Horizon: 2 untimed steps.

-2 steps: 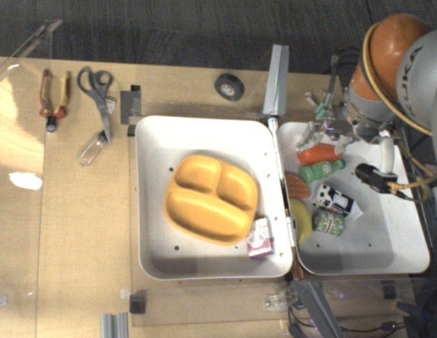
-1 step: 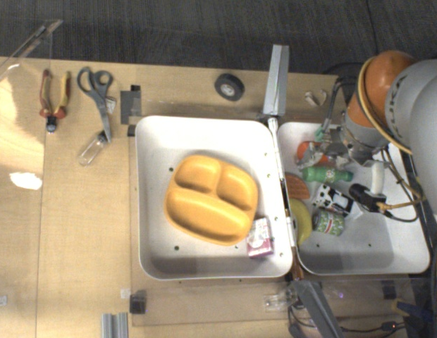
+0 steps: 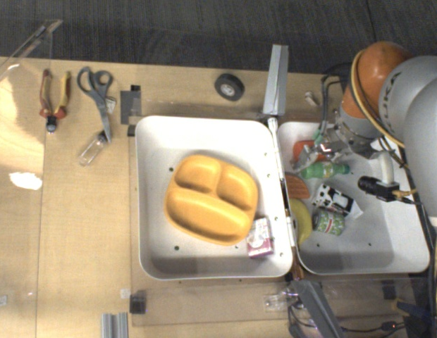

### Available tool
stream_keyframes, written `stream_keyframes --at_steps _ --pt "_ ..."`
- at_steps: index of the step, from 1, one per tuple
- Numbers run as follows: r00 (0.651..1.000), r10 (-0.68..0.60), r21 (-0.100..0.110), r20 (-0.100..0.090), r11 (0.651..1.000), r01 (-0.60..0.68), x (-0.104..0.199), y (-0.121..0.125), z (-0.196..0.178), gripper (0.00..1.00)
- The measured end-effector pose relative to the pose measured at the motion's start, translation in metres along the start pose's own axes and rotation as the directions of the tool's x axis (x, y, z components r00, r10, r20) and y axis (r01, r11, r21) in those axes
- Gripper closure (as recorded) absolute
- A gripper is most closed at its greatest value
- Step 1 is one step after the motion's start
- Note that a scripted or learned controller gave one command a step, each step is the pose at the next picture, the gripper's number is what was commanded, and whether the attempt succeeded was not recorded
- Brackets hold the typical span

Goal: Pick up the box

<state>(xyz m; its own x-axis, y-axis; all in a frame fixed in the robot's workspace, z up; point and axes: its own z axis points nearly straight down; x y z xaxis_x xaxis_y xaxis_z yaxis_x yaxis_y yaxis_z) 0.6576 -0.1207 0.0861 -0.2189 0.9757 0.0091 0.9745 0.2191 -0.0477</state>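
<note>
Still apart — small pink box (image 3: 260, 236) in left bin's (image 3: 151, 189) near-right corner; claw (image 3: 325, 144) over right bin's (image 3: 409, 248) far-left corner, finger state untellable.

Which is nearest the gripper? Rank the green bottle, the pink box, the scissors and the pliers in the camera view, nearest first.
Measured from the gripper, over the right bin:
1. Green bottle, just below it in the right bin.
2. Pink box, in the left bin's lower right corner, beside the yellow tray.
3. Scissors, on the bench at upper left.
4. Pliers, farther left.
</note>
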Motion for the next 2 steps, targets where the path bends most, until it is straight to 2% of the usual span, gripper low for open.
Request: stream_keyframes --at_steps 1,2 --pt "0.996 -0.084 -0.054 0.016 0.995 0.085 0.038 -0.036 -0.047 0.0" --pt "0.991 0.132 -0.055 0.004 0.99 -0.132 0.018 -0.044 -0.054 0.0"
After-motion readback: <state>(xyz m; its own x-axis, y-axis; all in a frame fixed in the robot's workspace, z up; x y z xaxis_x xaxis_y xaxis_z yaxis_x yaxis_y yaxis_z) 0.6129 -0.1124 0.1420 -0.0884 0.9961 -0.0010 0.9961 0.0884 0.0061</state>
